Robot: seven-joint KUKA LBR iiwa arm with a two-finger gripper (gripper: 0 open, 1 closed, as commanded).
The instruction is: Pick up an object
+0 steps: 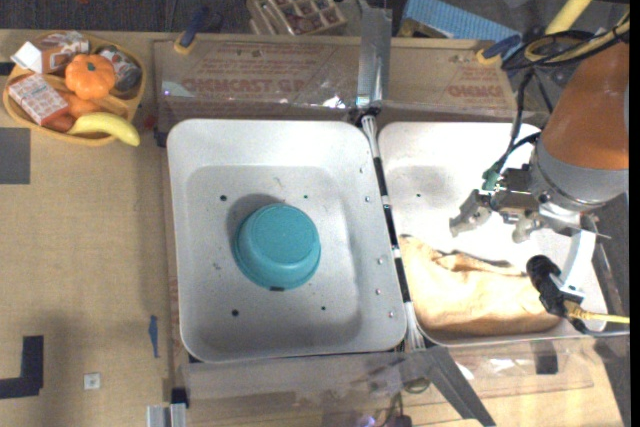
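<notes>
Pincer (495,218) hovers over the right bin (420,150), right-centre of frame, fingers spread wide, nothing between them. Teal bowl (278,245) sits upside down mid left bin (200,155), well apart from the pincer. Tan cloth-like item (480,295) lies along the right bin's lower part, just below the fingers.

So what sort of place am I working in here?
Probably a robotics lab's test bench. Two white bins sit side by side under a fixed camera, a teal bowl lies in the left one, and a basket of toy food stands at the bench corner.
</notes>
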